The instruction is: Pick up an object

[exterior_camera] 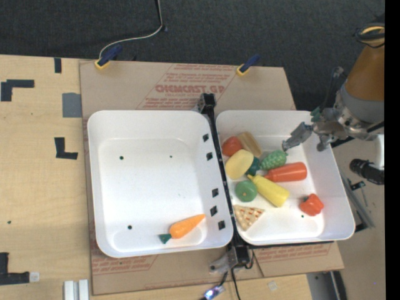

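Two shallow white bins sit side by side on a cardboard sheet [187, 89] laid over the wooden bench [37, 167]. The left bin [109, 127] holds a single toy carrot [183, 227], orange with a green stub, lying near the bin's front right corner, tip pointing toward the divider.

The right bin [334, 220] carries the rest of the toy food, clustered in its left and middle portion. At the back left lies a red tomato-like piece [230, 145] touching a tan bread-like piece [250, 144]. Just in front of these sits a pale yellow rounded piece [238, 165]. A textured green piece [273, 160] lies to its right, with a long red-orange pepper [288, 172] just in front of it. A yellow corn-shaped piece [270, 190] lies diagonally below, beside a round green item [245, 191]. A tan waffle-patterned wedge [248, 216] rests near the front edge, and a small red pepper [311, 204] sits apart at the right.

The arm [365, 74] enters from the right, its orange band visible above the grey wrist. The gripper [302, 135] is over the rear right part of the right bin, its fingers pointing left toward the textured green piece — the nearest object. Nothing is seen between the fingers; how wide they are parted cannot be judged from this angle.

Two blue-and-yellow clamps [107, 54] pin the cardboard's back edge, and a white cable [156, 11] trails across the dark floor behind.
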Motion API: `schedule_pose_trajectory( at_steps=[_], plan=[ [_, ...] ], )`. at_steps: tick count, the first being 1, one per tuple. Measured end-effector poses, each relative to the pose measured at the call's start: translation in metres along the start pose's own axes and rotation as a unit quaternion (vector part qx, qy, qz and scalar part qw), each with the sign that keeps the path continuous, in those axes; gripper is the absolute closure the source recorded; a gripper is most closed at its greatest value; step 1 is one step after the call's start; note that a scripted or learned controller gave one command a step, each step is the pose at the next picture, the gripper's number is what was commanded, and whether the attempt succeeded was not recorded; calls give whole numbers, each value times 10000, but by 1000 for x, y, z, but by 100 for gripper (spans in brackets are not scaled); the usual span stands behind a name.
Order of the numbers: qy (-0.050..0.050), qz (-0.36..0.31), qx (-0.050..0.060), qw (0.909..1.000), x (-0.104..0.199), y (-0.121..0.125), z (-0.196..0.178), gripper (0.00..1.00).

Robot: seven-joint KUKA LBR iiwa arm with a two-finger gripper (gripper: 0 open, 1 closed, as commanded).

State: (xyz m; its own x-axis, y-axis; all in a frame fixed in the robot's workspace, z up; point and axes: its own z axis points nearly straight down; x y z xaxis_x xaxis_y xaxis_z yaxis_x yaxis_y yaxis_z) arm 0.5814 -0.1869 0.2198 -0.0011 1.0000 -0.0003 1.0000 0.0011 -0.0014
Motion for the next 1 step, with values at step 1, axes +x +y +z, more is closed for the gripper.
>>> schedule_pose_trajectory(
  at_steps=[1],
  plan=[
    [3, -27, 0, 10000, 38, 62, 77, 0]
  ],
)
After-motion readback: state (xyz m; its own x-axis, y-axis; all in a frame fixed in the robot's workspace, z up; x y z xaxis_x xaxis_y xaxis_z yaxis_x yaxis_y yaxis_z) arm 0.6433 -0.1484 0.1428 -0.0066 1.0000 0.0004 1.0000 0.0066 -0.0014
